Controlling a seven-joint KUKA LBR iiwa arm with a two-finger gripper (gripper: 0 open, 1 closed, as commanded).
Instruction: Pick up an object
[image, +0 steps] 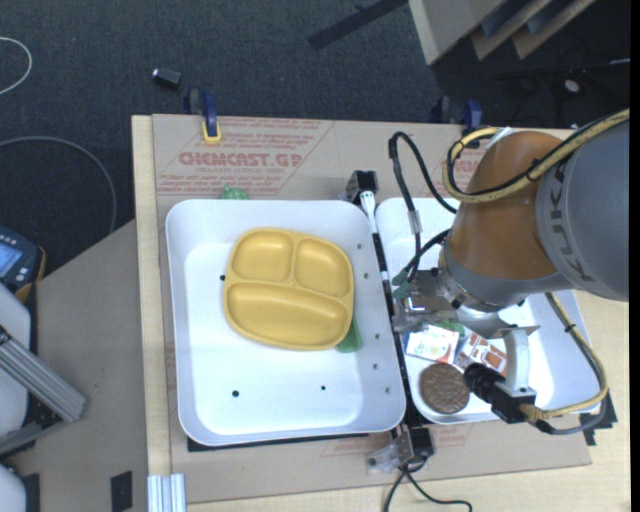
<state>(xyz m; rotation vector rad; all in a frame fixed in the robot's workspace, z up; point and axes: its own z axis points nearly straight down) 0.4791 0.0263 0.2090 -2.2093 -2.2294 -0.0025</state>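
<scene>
Snack packets (432, 346) beside brown disc (444, 388) — board (245, 150) lettered "CHEMCAST" — gripper (440, 315) state unclear.

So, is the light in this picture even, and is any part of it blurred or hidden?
Camera view: the light is soft and even, with faint shadow along the left bin walls; the yellow divided plate is sharp, without strong glare; the arm is large and slightly soft, covering much of the right bin; the small packets there are too small to read.
</scene>
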